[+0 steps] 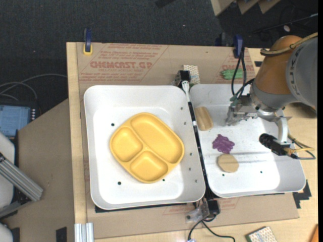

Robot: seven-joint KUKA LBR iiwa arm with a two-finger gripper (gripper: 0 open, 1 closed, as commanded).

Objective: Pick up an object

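Item one, your only legible marking: red print "CHEMCAST GP" on the board [126,59] under the bins, along its far edge. You'll see smaller red lines above and below it, too small to read.

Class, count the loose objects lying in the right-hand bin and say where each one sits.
3. A tan wooden block near the bin's left wall, a purple piece mid-bin, and a round tan piece just below it. The arm may hide more.
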